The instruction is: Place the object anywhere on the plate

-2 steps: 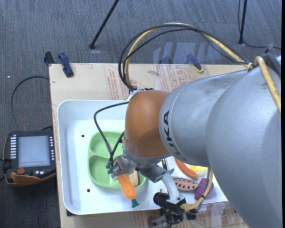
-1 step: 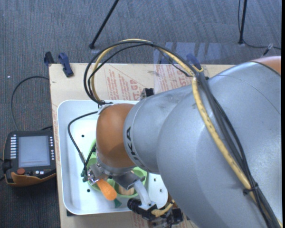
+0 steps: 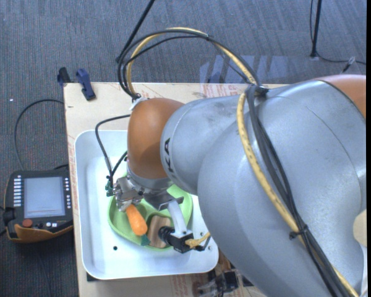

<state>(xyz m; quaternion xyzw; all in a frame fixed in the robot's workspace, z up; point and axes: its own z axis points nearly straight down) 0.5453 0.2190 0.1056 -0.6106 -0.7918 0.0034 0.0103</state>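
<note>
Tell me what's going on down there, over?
Pincer low over the round green plate in the shallow white bin. Orange carrot-shaped object lying on the plate. Big grey arm hides much behind.

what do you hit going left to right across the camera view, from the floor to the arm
teach pendant → white bin left wall → green plate → orange carrot-like object on the plate → grey arm

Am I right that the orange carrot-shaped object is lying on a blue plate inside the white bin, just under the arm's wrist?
Not quite: the plate is green, not blue, as the camera view shows. The orange carrot-shaped object does lie on it, inside the white bin, just under the arm's wrist.
</note>
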